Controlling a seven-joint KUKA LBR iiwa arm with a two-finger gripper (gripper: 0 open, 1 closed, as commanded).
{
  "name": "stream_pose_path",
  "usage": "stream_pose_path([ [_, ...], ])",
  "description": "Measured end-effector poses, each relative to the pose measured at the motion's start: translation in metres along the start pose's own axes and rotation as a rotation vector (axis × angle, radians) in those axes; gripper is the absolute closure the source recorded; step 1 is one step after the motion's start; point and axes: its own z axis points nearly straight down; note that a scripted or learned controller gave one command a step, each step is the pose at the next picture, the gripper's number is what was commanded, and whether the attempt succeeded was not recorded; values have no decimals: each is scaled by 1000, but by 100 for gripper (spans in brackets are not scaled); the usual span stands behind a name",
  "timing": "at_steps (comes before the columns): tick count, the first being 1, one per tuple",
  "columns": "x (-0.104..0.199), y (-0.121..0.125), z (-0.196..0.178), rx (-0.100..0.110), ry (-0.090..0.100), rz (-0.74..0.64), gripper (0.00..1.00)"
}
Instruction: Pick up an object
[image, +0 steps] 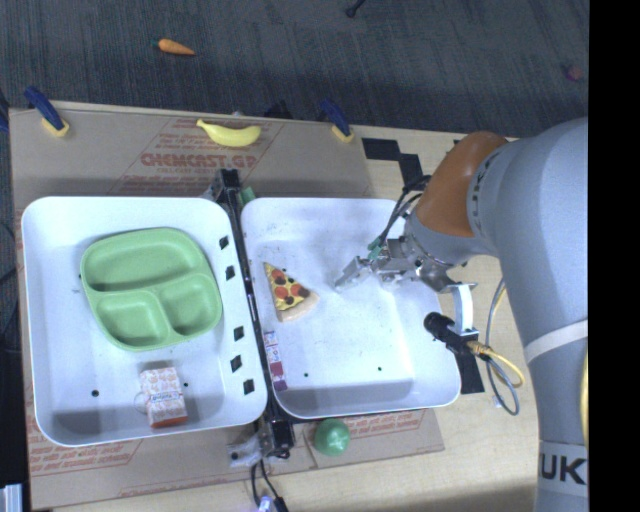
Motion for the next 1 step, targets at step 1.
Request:
stream_pose_path([
  [1,0,-72,-13,3,-1,-1,0],
])
